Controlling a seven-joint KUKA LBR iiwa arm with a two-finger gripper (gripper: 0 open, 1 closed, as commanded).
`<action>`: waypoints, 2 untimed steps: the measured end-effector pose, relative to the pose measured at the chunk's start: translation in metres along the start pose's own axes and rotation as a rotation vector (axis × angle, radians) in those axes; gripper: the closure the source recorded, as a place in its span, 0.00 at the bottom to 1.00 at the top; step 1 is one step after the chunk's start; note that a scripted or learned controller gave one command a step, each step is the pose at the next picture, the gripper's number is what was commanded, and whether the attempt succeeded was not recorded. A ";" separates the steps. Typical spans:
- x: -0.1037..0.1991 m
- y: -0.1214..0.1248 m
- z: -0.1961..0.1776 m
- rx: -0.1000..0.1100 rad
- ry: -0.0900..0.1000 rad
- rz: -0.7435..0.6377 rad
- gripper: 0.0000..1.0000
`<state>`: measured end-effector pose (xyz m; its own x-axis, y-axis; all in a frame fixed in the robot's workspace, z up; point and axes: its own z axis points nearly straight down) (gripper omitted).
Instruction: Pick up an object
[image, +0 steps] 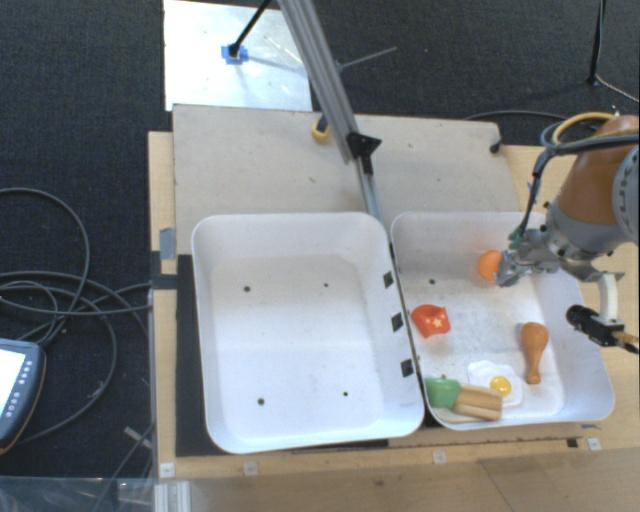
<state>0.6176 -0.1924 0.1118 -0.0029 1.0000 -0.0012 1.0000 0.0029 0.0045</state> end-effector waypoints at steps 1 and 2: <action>-0.002 -0.004 -0.046 -0.002 -0.001 0.002 1.00; 0.007 0.003 -0.101 -0.004 -0.001 -0.004 1.00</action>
<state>0.6205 -0.1850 0.2133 -0.0070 1.0000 -0.0023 0.9999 0.0070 0.0085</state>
